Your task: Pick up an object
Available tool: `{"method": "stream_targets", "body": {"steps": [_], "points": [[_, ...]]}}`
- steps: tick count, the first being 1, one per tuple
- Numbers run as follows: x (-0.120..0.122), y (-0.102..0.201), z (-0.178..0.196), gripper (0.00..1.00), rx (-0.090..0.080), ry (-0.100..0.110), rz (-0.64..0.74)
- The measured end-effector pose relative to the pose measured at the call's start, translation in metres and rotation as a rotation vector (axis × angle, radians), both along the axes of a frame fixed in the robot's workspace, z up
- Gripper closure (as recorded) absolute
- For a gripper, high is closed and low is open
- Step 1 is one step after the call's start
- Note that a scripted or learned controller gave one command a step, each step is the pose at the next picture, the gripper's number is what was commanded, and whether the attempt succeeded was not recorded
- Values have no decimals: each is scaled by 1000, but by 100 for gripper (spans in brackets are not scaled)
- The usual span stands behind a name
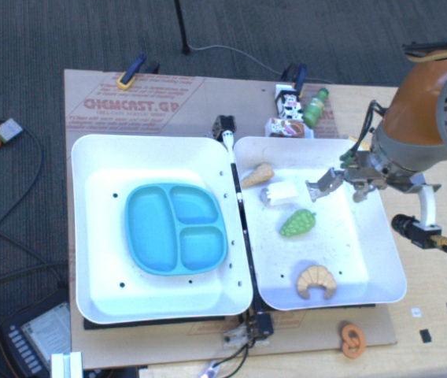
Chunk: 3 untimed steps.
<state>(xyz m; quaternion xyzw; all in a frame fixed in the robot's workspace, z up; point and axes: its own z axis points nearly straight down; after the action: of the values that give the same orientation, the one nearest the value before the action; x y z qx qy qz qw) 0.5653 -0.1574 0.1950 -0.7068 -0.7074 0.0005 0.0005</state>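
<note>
Objects in the right bin (381, 242), as we list them: green grapes (297, 223), croissant (316, 281), bread roll (257, 176), white block (282, 191); left bin (97, 164) holds a blue tray (178, 228); tool (341, 181) above the right bin, finger state we cannot tell.

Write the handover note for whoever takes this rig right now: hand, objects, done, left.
Hand: over the upper right part of the right bin, nothing visible between its fingers; open or shut unclear.
Objects in the right bin: tan bread piece, white block, green grapes, croissant near the front edge.
Left bin: blue divided tray.
Done: nothing lifted yet.
Left: grasp one object and raise it.
</note>
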Motion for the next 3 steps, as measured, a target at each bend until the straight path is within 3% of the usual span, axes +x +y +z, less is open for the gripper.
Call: {"method": "stream_targets", "body": {"steps": [1, 2, 3], "points": [[-54, 52, -95, 0, 2, 4, 0], [7, 45, -11, 0, -2, -4, 0], [-41, 51, -108, 0, -1, -7, -1]]}}
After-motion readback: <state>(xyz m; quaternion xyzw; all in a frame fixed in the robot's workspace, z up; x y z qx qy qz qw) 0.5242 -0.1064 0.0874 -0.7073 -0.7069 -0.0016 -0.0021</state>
